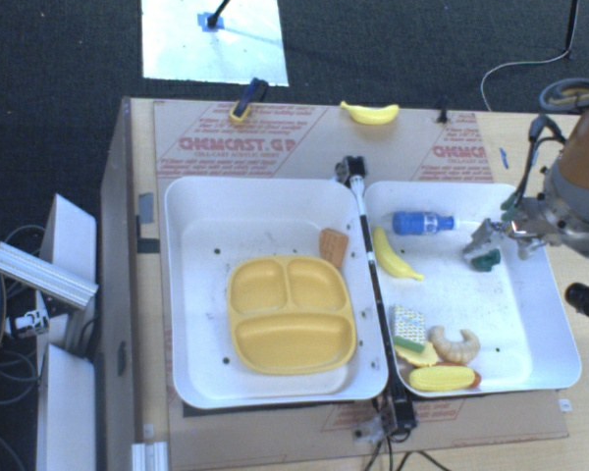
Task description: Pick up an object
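Observation:
My gripper (485,243) hangs low over the upper right part of the right bin (545,312). A small dark green object (487,260) lies right at its tip, touching or just under it; whether it is gripped is unclear. To the left lie a blue bottle (422,224) on its side and a yellow banana (395,256) near the bin's left wall. At the front left corner sit a checkered piece (406,320), a tan shrimp-shaped toy (455,341) and a yellow and red piece (442,378).
The left bin (201,263) holds a yellow divided plate (291,314) and an orange-brown block (333,246) at its right side. Another banana (369,113) and a blue and yellow clamp (245,100) lie on the bench behind the bins. A divider rail (371,273) runs between the bins.

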Robot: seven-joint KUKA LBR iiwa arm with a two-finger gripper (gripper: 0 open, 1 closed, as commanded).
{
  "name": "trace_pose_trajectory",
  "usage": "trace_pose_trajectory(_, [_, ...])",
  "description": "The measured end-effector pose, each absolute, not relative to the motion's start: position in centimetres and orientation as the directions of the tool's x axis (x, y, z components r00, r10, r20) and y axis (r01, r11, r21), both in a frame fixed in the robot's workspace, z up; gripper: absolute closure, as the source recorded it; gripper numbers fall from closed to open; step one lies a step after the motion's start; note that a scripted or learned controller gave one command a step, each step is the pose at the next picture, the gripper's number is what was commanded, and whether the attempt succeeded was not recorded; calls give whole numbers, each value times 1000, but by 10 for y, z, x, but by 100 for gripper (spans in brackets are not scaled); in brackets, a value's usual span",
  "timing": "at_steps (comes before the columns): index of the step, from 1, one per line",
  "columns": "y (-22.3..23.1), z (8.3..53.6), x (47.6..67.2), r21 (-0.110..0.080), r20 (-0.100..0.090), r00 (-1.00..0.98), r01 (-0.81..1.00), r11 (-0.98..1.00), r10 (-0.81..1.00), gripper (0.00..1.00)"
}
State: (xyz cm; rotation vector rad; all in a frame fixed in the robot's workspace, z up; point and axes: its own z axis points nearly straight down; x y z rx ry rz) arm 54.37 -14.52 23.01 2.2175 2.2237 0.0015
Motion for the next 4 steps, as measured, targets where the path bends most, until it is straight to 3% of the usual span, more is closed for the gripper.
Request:
trace_pose_trajectory(1, [-190, 131, 589, -2, 0, -1, 1000, 1, 1000, 0])
trace_pose_trajectory(2, [-207, 84, 613, 1, -1, -3, 1000, 3, 1000, 0])
trace_pose_trajectory(3, [-207, 96, 615, 5, -2, -5, 1000, 5, 1000, 100])
trace_pose_trajectory(4, [-145, 85, 639, 2, 1, -5, 1000, 5, 1000, 100])
